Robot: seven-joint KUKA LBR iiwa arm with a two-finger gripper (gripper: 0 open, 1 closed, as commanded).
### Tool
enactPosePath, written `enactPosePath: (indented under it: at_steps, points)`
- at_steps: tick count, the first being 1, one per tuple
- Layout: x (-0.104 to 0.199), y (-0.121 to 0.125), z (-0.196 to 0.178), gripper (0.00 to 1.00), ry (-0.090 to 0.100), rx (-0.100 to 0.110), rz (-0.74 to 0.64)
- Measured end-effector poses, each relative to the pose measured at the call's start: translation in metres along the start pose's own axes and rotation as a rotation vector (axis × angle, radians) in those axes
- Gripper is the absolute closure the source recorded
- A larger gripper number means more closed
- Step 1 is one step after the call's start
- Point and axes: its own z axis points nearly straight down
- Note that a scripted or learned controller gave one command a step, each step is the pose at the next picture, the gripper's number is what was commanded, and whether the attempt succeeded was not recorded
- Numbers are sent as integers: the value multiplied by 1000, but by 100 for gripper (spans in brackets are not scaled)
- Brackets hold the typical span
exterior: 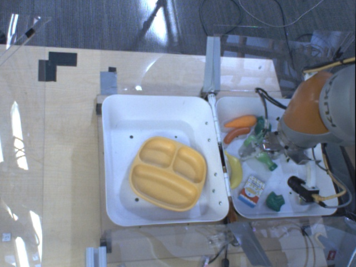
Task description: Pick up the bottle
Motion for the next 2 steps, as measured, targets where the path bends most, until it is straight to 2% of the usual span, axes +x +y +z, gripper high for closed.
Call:
enactPosePath:
  at_steps: [1,2]
  points:
    - [2,3,-12,100,2,-6,-3]
    - [27,10,-98,100,1,7,68]
